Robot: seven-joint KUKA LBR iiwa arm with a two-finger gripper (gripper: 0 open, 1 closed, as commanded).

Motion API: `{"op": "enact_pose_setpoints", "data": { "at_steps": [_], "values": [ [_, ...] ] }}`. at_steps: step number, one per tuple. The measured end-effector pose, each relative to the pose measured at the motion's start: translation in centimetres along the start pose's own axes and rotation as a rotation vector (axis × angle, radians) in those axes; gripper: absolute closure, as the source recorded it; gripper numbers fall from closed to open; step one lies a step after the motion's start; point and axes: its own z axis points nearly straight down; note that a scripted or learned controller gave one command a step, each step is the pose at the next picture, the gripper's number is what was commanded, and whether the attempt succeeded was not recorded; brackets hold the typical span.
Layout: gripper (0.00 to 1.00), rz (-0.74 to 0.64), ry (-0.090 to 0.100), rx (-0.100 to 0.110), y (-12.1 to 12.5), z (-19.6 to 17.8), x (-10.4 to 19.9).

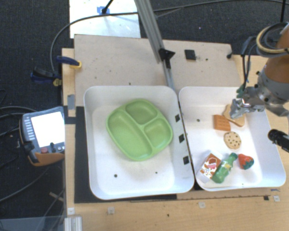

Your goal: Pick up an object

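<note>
The right bin point(202, 105) holds several toy foods: an orange cracker point(221, 123), a tan slice point(237, 121) partly under the gripper, a chocolate-chip cookie point(232, 140), a green bottle point(223, 168), a small red-and-white carton point(210, 166) and a strawberry point(245, 162). My gripper point(237, 110) hangs over the bin's far right part, just above the tan slice and right of the cracker. Nothing shows between its fingertips.
The left bin point(98, 177) holds a green divided plate point(139, 129). A slanted metal pole point(151, 28) crosses the board behind the bins. A handheld pendant point(44, 134) lies left of the bench. The arm's grey body point(282, 81) overhangs the right bin's far right corner.
</note>
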Motion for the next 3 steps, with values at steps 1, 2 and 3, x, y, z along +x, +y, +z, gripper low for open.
{"op": "enact_pose_setpoints", "data": {
  "at_steps": [1,2,3],
  "values": [
    [1.00,-0.003,0.001,0.003,1.6,-0.1,5.5],
    [1.00,-0.003,0.001,0.006,1.9,1.5,11.1],
    [1.00,-0.004,0.002,0.004,3.1,1.8,17.1]
  ]
}}
